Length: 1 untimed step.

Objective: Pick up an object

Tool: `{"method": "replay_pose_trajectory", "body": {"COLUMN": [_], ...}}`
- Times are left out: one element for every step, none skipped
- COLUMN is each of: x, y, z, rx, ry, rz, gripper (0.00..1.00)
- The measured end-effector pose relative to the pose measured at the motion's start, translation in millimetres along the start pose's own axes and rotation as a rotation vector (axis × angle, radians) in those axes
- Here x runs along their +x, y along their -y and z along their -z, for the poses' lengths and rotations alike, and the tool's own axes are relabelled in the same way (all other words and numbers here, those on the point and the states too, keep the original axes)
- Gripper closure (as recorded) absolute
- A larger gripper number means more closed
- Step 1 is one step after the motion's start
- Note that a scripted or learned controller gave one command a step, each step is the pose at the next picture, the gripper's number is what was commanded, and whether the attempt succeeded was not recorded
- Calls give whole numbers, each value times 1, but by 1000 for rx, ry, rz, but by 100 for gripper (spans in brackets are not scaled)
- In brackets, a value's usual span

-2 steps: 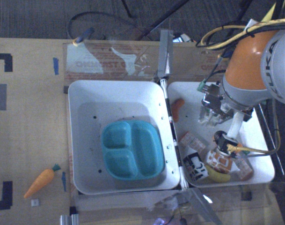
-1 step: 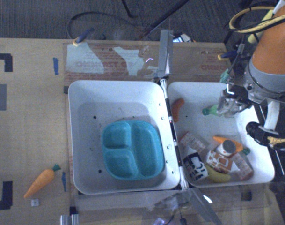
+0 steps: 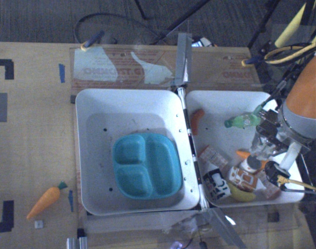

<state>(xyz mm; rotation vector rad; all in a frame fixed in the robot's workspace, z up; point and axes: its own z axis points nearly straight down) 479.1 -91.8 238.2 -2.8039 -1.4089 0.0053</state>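
The right bin (image 3: pixel 220 100) holds a clutter: a green bottle (image 3: pixel 242 121), an orange-and-white carton (image 3: pixel 243 179), a yellow banana (image 3: pixel 242 195) and a black-and-white pack (image 3: pixel 216 182). The pincer (image 3: pixel 262 152) hangs just above the carton; its grip cannot be told. A teal tray (image 3: pixel 146 166) lies in the left bin (image 3: pixel 95 113), and a toy carrot (image 3: pixel 43 202) on the worktop (image 3: pixel 30 139).

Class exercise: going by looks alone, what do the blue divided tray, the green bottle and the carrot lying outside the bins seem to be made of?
Blue divided tray: probably moulded plastic, matte; even colour, rounded compartment walls.
Green bottle: likely clear plastic; translucent, light shows through, with a green cap end.
Carrot: probably a toy, plastic or foam; flat uniform orange with a neat green top. The view is too coarse to settle which.
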Motion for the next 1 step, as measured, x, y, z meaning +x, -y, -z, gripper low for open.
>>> {"method": "replay_pose_trajectory", "body": {"x": [0], "y": [0], "z": [9], "rx": [1], "ry": [1], "rz": [0], "gripper": [100]}}
